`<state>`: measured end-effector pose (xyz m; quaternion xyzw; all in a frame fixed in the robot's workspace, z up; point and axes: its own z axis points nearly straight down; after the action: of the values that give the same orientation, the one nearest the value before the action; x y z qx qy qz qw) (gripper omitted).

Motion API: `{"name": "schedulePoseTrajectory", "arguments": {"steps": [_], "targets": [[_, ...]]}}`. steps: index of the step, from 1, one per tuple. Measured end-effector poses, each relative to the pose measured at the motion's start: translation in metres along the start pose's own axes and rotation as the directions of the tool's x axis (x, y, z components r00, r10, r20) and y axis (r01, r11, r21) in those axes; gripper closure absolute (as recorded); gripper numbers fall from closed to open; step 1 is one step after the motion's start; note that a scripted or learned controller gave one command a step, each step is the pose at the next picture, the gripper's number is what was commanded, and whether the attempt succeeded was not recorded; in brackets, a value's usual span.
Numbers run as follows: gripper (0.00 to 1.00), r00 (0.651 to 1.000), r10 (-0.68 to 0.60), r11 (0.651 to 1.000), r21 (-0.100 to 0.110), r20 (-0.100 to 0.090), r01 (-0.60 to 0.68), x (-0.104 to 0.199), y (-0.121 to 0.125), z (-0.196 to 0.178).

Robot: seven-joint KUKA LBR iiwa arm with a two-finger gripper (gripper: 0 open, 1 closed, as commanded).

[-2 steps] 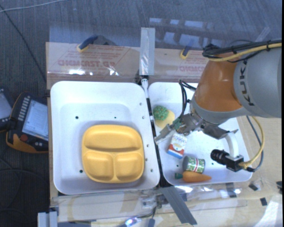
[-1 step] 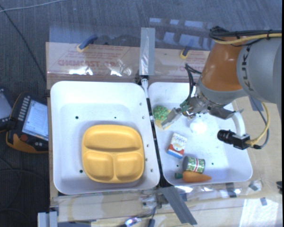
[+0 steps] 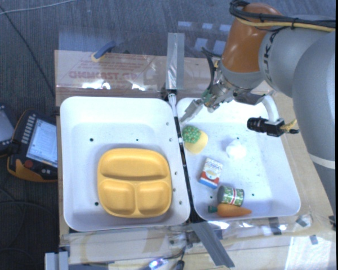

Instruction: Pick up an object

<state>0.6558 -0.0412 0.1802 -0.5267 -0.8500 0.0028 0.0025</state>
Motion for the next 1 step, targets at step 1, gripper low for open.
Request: {"name": "schedulePoseTrajectory", "arguments": {"steps": [1], "targets": [[0.00, 1.000, -0.019, 1.000, 0.001, 0.000, 0.019, 0.0297, -0.0523, 0.0004]]}}
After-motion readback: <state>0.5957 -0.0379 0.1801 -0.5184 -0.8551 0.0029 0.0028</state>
